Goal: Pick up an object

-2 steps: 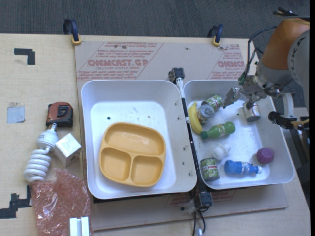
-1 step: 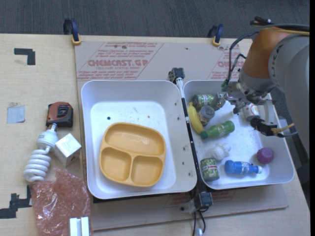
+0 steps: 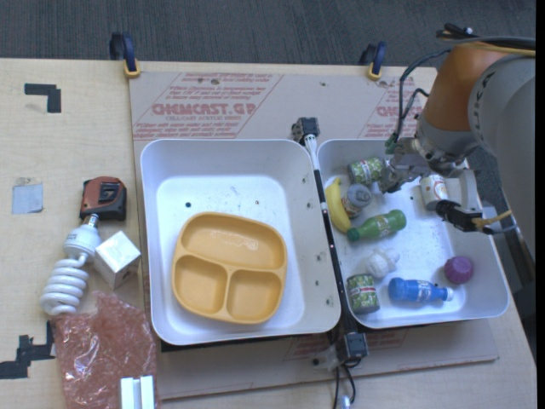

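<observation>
The arm (image 3: 502, 83) is a smooth, rounded grey shell with a broad orange band above the wrist — black cables loop along its outside. The end effector (image 3: 398, 175) is a compact cluster of dark and silver metal parts.

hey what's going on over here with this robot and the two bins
A grey and orange robot arm reaches in from the right over the right bin, its gripper low among a banana, a green bottle, a blue bottle and small cans. Nothing looks lifted yet. The left bin holds a yellow divided tray.
</observation>
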`<action>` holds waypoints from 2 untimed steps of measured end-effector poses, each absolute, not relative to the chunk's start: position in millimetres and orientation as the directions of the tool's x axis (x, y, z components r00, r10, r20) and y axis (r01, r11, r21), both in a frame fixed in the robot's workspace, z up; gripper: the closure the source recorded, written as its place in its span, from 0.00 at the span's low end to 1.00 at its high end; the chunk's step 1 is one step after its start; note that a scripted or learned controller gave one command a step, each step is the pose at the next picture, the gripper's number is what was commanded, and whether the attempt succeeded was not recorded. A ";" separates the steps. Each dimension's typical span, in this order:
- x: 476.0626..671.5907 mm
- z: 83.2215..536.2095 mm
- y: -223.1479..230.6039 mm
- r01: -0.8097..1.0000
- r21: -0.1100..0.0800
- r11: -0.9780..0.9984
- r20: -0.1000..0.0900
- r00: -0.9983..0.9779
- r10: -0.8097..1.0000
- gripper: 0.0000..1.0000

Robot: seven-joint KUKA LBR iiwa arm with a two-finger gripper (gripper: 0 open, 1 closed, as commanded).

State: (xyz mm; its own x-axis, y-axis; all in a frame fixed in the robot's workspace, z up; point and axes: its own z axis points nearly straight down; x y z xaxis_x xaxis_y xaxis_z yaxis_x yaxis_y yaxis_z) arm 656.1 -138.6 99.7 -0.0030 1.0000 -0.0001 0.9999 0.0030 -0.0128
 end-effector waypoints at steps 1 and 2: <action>656.0 99.7 -138.7 1.000 -0.014 0.003 0.000 -0.003 1.000 0.00; 583.0 92.6 -148.0 1.000 0.000 -0.002 0.000 0.002 1.000 0.00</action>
State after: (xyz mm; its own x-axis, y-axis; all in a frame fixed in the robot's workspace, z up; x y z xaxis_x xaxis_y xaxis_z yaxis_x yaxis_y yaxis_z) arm 583.0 -148.0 92.6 0.0016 1.0000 -0.0004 1.0000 -0.0016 0.0004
